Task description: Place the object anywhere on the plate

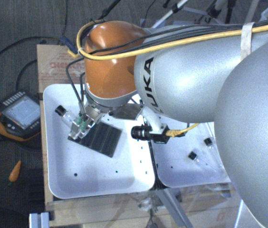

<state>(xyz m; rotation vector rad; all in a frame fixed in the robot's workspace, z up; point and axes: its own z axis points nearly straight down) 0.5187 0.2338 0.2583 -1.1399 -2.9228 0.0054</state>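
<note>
Object: small clear vial with a black cap [62, 113], lying in the left bin [58, 175], near its upper left corner, cap end pointing up-left.
Plate: dark ribbed square plate [103, 139], flat on the floor of the left bin, turned at an angle; it sits just right of and below the vial.
Object vs plate: the vial's lower end is under the end effector, so I cannot tell whether it touches the plate's upper left edge or lies just off it.
End effector: end effector [79, 129] is low over the plate's upper left corner, right at the vial's lower end; a green part shows on it. Finger opening cannot be told from this view, nor whether anything is gripped.
Arm: grey arm [196, 75] with the orange band [110, 61] reaches in from the right and covers much of the upper bins; a yellow cable [172, 39] runs along it.
Right bin: right bin [181, 177] holds two more black-capped clear vials [198, 158], lying near each other, well apart from the plate.
Worktop: worktop [51, 63] is light wood, visible above the left bin.
Surroundings: a handheld control pendant [15, 115] lies on the floor to the left; an orange item [14, 171] lies below it.
</note>
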